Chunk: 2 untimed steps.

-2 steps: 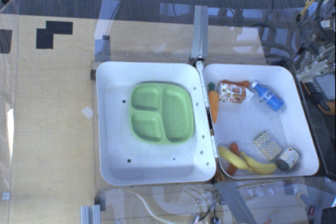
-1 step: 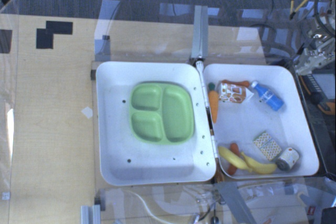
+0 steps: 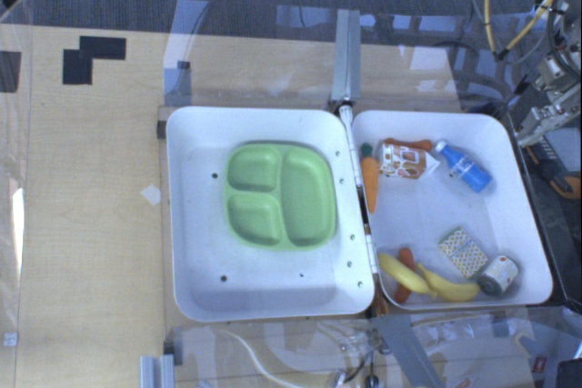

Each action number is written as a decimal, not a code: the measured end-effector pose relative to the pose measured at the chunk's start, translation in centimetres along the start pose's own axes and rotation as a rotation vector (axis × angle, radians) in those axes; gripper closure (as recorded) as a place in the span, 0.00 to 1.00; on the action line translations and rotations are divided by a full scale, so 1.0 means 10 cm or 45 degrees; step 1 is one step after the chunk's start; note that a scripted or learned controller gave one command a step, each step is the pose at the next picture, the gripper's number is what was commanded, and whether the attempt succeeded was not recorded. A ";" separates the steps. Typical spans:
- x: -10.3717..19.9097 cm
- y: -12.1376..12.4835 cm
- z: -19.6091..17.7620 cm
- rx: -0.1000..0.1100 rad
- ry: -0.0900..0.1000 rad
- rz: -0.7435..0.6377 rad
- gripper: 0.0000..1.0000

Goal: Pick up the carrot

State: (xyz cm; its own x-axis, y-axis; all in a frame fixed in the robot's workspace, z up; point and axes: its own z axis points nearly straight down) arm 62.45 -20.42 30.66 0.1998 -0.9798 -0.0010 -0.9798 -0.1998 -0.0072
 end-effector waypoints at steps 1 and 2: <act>-0.14 -0.25 -1.01 0.009 0.004 -0.404 1.00; -0.08 -0.12 -0.57 0.000 -0.001 -0.667 1.00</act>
